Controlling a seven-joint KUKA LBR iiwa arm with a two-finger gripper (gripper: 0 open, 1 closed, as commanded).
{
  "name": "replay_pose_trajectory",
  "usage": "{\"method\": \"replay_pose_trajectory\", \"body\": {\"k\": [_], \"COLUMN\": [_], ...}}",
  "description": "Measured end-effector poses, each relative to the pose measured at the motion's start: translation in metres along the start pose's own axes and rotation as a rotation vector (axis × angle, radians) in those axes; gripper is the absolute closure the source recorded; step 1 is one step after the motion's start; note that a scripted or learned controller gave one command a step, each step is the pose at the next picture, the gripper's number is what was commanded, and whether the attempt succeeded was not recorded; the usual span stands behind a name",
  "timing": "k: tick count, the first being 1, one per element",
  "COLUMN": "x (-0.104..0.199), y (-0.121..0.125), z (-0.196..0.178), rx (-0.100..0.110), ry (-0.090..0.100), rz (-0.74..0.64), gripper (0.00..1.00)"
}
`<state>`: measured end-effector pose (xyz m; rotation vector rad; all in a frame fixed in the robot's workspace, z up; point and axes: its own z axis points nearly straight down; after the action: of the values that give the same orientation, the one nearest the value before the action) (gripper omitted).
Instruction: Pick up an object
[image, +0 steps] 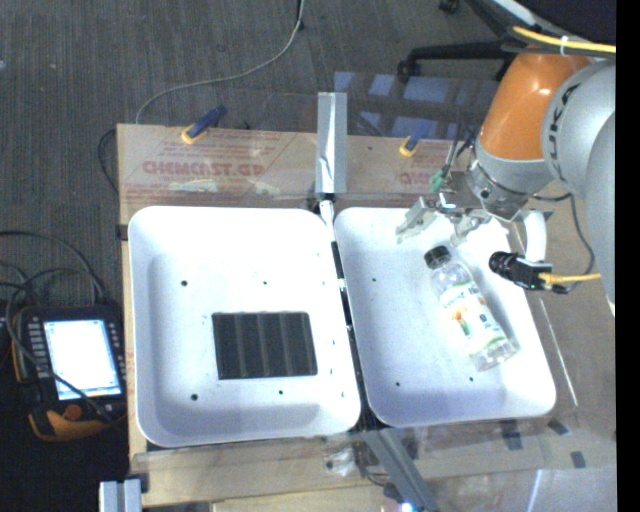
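Camera view, hand (437, 221) open above bottle (470, 310), arm cropped

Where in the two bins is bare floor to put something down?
Left bin: free floor all around the dark ribbed panel, widest above it. Right bin: free on its left half and near edge. Crowded at its upper right, where the gripper hangs above the plastic bottle.

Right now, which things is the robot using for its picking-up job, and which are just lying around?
For the job:
- clear plastic bottle with a black cap, lying in the right white bin
- gripper, open above the bottle's cap

Just lying about:
- dark ribbed rectangular tray in the left white bin
- handheld screen pendant beside the bench
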<state>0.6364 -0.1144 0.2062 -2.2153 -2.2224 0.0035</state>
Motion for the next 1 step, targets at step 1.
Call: {"method": "replay_pose_trajectory", "body": {"k": [1], "x": [-0.0622], "y": [0.0009], "z": [0.1136], "rx": [-0.003], "ry": [-0.001], "rz": [-0.123], "gripper": [0.00]}}
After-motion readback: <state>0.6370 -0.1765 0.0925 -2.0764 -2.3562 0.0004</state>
